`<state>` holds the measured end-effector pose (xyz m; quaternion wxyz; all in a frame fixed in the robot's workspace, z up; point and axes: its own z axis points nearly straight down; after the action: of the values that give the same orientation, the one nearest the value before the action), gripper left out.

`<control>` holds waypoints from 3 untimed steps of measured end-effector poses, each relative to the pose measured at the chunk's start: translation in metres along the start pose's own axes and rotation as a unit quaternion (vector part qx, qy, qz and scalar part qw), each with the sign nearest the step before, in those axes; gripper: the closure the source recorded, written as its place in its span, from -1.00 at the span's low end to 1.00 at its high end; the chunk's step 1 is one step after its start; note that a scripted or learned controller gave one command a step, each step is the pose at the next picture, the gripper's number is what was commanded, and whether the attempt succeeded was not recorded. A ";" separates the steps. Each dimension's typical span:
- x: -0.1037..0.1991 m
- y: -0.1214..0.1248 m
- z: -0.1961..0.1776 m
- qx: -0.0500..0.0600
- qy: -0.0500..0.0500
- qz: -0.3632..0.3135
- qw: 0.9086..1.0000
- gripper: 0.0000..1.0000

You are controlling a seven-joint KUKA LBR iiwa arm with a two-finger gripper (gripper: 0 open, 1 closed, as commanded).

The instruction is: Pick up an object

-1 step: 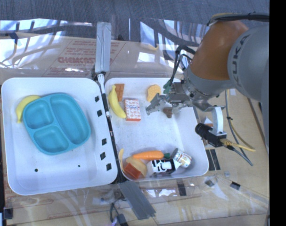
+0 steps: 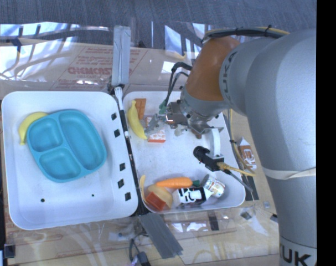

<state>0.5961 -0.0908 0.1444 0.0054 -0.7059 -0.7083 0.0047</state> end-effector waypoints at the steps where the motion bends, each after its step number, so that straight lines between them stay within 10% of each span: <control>1: 0.018 0.007 -0.089 -0.006 -0.001 0.088 0.996 -1.00; 2: -0.004 0.050 0.024 -0.002 0.000 -0.038 0.999 -1.00; 3: -0.022 0.061 0.055 -0.004 0.000 -0.080 0.997 -1.00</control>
<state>0.6562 -0.1123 0.0885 0.0028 -0.6473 -0.7623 0.0020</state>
